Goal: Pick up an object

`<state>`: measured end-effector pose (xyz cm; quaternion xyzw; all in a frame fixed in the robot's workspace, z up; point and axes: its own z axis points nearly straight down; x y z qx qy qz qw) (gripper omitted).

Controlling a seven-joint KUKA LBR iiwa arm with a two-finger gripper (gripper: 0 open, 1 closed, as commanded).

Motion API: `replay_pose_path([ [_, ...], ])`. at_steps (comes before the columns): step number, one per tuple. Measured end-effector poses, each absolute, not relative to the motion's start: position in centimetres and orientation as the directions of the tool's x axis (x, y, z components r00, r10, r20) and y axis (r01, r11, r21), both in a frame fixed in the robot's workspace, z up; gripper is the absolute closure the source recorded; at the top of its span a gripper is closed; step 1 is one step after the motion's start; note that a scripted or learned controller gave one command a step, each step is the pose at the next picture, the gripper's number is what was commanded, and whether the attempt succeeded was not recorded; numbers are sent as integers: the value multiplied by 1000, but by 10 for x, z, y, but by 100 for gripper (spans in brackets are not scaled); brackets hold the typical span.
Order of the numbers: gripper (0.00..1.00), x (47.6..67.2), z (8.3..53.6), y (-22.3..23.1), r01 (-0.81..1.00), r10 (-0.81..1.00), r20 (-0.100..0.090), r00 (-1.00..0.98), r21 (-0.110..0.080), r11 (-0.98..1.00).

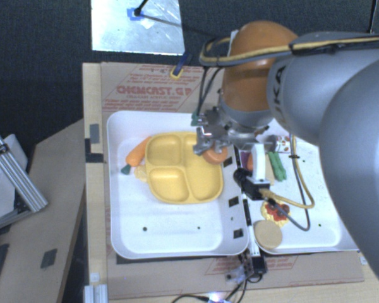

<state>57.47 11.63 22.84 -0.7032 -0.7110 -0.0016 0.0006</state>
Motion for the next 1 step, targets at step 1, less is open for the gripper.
replay_pose_path([
  [1, 100, 572, 231, 118, 1000, 1000, 1, -6, 1, 6],
])
